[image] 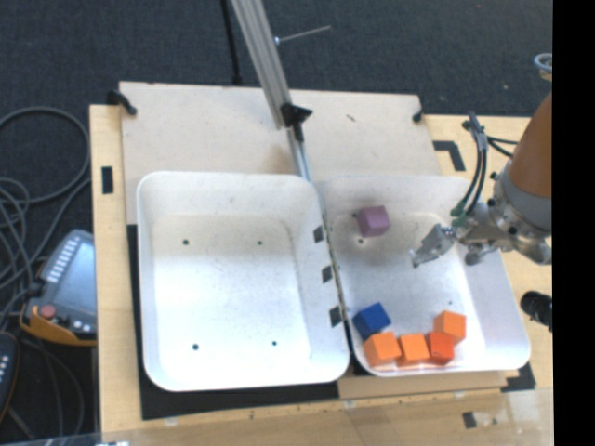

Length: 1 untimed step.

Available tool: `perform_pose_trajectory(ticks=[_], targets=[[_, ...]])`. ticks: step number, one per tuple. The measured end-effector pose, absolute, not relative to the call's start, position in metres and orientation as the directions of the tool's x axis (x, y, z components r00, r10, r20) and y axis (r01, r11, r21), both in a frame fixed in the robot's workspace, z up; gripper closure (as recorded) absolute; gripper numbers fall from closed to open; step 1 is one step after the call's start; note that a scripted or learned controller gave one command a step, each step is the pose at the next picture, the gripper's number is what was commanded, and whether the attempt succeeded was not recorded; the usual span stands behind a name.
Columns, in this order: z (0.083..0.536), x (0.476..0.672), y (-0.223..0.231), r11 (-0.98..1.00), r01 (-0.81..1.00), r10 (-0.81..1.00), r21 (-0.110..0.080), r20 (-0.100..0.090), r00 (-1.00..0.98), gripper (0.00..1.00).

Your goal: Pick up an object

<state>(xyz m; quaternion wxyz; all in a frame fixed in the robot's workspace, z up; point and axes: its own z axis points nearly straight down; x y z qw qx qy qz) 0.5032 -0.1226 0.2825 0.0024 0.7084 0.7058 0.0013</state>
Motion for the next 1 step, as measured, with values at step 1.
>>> perform_pose_trajectory(ticks=[1], targets=[[0.1959, 0.5755, -0.1024, 0.004, 1.000, 1.000, -0.004, 0.000, -0.004, 0.00]])
